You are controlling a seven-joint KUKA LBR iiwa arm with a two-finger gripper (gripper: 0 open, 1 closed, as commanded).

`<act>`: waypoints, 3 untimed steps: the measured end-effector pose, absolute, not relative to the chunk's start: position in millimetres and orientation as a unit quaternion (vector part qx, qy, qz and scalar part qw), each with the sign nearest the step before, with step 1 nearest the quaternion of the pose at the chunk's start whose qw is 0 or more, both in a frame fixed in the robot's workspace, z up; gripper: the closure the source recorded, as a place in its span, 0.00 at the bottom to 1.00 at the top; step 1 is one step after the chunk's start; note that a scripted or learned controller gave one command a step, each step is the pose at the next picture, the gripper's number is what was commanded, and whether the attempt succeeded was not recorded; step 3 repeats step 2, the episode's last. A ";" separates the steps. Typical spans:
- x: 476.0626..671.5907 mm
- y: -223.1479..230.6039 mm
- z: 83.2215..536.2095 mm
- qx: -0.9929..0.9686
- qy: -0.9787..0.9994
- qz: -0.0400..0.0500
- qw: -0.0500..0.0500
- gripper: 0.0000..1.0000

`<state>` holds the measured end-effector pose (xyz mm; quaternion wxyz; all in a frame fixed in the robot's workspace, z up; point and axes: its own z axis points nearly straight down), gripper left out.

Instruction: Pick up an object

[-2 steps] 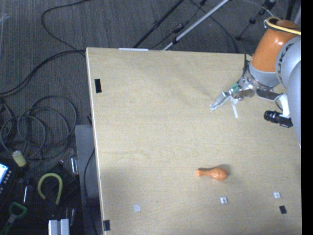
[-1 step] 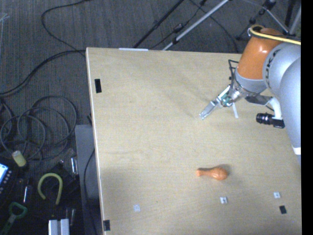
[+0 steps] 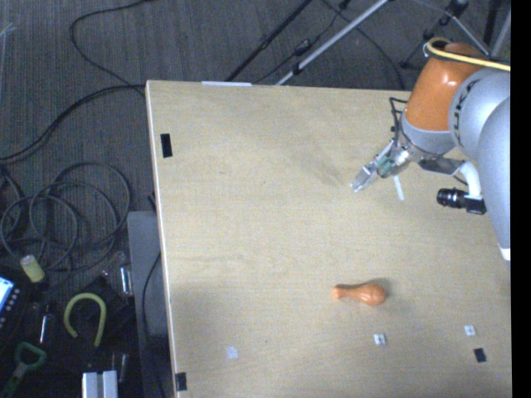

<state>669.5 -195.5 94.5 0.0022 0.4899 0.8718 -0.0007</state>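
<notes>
An orange, pear-shaped object (image 3: 362,293) lies on its side on the tan board (image 3: 249,222), toward the front right, its narrow end pointing left. My gripper (image 3: 378,189) hangs over the board's right part, well behind the object and apart from it. Its two thin fingers are spread, one slanting down to the left (image 3: 362,179) and the other a short pale one (image 3: 399,191), and nothing is between them. The orange band (image 3: 440,89) and the grey arm rise behind the gripper at the right edge.
The board's left edge runs down near x 190, with a black tag (image 3: 166,145) on it. Small square markers (image 3: 380,338) dot the front right. Cables (image 3: 66,214) and tools lie on the carpet to the left; tripod legs (image 3: 348,23) cross behind.
</notes>
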 end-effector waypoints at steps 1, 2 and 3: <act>668.8 -158.0 165.2 0.570 0.822 0.000 0.000 1.00; 668.4 -130.9 166.6 0.535 0.845 -0.001 0.000 1.00; 668.4 -130.9 166.6 0.535 0.845 -0.001 0.000 1.00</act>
